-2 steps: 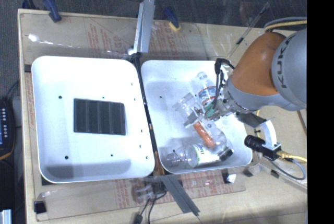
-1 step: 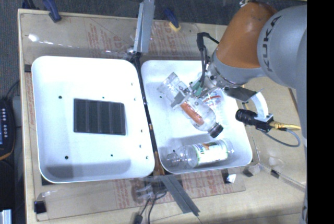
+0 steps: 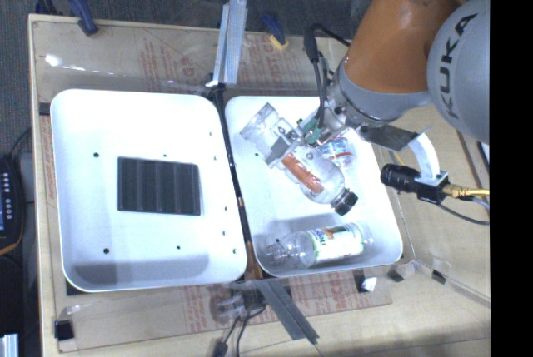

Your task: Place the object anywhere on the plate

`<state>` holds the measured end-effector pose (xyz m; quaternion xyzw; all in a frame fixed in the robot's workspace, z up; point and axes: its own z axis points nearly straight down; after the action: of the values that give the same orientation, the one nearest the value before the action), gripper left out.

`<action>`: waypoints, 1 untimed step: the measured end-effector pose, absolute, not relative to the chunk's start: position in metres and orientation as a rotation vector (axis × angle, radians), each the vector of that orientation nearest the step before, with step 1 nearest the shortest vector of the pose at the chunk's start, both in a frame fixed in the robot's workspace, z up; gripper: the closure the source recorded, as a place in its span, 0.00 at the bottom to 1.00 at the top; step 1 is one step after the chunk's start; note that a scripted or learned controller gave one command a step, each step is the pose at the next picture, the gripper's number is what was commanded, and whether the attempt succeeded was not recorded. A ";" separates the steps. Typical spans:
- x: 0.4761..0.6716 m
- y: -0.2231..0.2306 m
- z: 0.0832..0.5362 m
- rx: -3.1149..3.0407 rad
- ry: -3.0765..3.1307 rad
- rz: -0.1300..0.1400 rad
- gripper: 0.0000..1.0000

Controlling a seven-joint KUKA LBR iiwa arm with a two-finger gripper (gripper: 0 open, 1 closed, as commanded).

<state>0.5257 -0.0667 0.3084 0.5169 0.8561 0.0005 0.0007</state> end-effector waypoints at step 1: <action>0.514 -0.010 0.189 2.169 2.280 -0.007 1.00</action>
<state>0.5136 -0.0103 0.1894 0.6892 0.7246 -0.0024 -0.0026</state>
